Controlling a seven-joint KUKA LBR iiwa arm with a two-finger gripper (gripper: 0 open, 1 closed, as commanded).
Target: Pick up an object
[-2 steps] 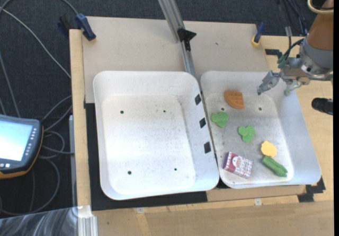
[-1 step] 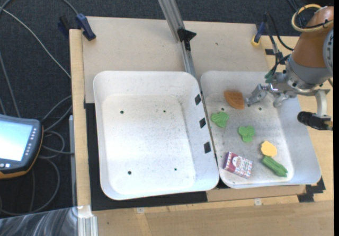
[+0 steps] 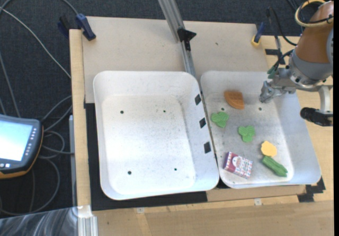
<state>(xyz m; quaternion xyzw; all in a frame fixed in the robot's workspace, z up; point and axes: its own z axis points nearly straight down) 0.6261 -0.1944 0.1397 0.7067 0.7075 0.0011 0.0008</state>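
Several small objects lie in the right bin [image 3: 296,139]. An orange-brown bread-like piece [image 3: 234,98] is near the back. Two green leafy pieces [image 3: 220,119] [image 3: 246,133] sit in the middle. Toward the front lie a yellow piece [image 3: 268,148], a green pickle-like piece [image 3: 274,166] and a small red and white box [image 3: 238,164]. My gripper [image 3: 266,94] hangs over the back right of this bin, to the right of the orange-brown piece and apart from it. Nothing shows between its fingers.
The left bin [image 3: 143,134] lies beside the right one, with black clips [image 3: 202,122] along the shared edge. A slanted metal pole [image 3: 167,1] crosses the bench's back. Clamps [image 3: 85,25] [image 3: 258,36] sit at the back corners. A tablet [image 3: 16,142] lies at far left.
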